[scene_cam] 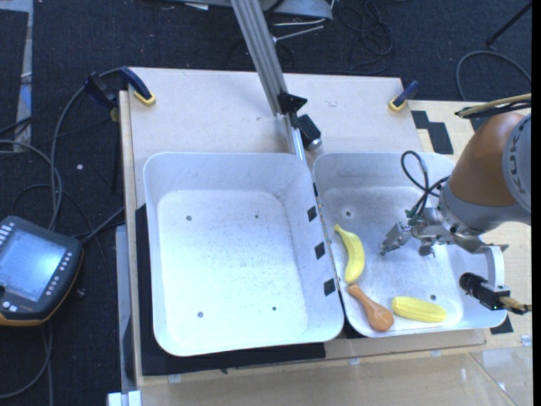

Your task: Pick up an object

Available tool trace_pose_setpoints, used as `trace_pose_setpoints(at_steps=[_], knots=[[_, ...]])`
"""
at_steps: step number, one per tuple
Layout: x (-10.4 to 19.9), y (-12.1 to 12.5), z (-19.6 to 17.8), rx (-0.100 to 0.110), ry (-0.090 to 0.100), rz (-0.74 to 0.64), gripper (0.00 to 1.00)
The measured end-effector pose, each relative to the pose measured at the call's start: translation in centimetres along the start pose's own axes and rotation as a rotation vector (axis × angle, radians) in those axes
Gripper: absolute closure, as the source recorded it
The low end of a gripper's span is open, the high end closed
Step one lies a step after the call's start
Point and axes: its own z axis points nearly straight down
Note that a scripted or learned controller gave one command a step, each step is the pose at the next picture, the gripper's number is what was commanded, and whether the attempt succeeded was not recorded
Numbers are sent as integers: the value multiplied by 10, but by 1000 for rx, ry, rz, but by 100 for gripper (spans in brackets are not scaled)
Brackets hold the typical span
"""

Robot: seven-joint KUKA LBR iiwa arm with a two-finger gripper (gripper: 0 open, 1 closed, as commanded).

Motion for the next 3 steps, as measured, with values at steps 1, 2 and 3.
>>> trace_pose_setpoints(at_steps=[1, 2, 3], knots=[[0, 1, -13, -5, -1, 0, 100], [-5, 3, -56, -9, -2, 0, 100], [-8, -3, -101, -9, -2, 0, 100]])
